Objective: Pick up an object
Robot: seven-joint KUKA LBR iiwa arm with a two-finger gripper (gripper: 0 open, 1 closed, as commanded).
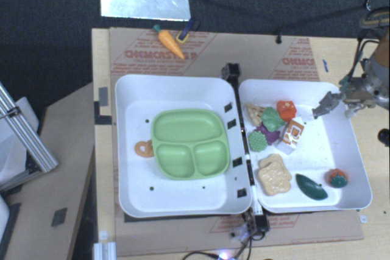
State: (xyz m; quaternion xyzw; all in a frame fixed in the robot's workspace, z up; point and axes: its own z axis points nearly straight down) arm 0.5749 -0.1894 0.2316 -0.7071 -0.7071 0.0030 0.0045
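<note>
Pretzel (144,148) lies at the left of the left bin (131,195), touching the green divided plate (189,143) at its middle. An orange carrot (170,44) rests on the bench above. In the right bin (356,189) cluster a red block (286,109), purple grapes (267,132), a small carton (292,133), a bread slice (273,174) and a dark green leaf (311,186). The gripper (332,103) hovers at the upper right over this bin; its jaws cannot be told, and nothing shows between them.

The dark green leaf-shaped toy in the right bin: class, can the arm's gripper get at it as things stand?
Probably yes. The dark green toy lies alone on bare bin floor, nothing over it, and the gripper hangs above the same right bin.
</note>
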